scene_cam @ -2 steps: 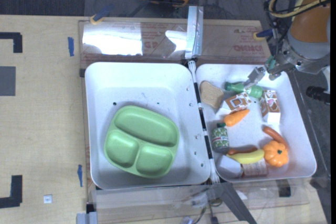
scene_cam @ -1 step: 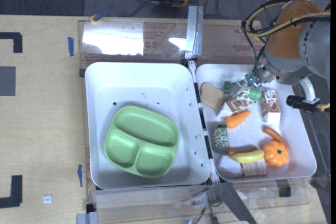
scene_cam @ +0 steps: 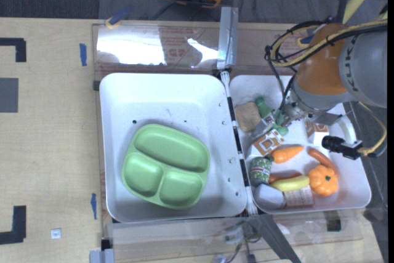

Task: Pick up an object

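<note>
Your gripper point(scene_cam: 284, 115) sits low over the upper middle of the right bin point(scene_cam: 360, 197), and you cannot tell whether it is open, closed or holding anything, so confirm that before you lift. The likeliest target is the small green bottle point(scene_cam: 266, 109) just at its nine o'clock, dark green and narrow, lying tilted beside a tan block point(scene_cam: 247, 114). Keep clear of the toy carrot point(scene_cam: 288, 153) at six o'clock and the orange pumpkin point(scene_cam: 324, 180) at four.
</note>
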